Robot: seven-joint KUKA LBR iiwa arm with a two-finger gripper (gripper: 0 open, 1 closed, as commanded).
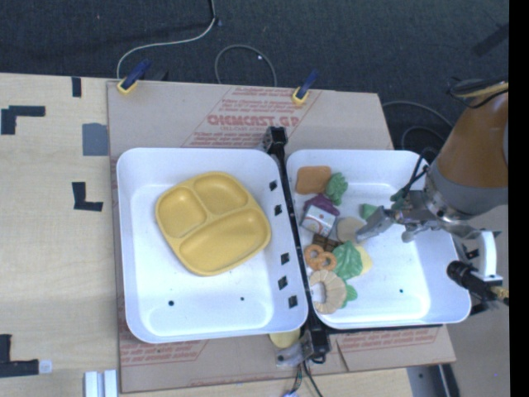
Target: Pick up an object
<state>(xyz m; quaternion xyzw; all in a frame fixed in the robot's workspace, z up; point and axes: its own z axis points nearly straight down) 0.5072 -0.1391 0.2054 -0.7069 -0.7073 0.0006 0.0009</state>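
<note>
Camera view, looking down at a slant, has the gripper [382, 221] low over the right bin [413, 304], reached in from the right with the grey wrist and orange band behind it. Whether anything sits between the two fingers, or how far apart they are, cannot be told from this angle; the tips blur into the objects beneath.

Just left of the gripper lies a crowded strip of small toys along the bin's left side. Closest, touching or nearly so, is a pale tan round piece [350, 228]. Further left from it sits a small purple-and-white box [319, 215]. Up and to the left are a green leafy toy [335, 188] and an orange-brown block [312, 179], side by side near the bin's far wall. Below and left of the gripper are a pretzel-shaped toy [319, 259], a green-and-yellow piece [350, 260] beside it, and a beige fan-shaped item [326, 291] nearest the front edge (these three overlap, so their edges are hard to separate).

Across the black divider, well away to the left, the left bin [149, 304] holds a yellow divided plate [213, 221], lying flat and slightly turned.
</note>
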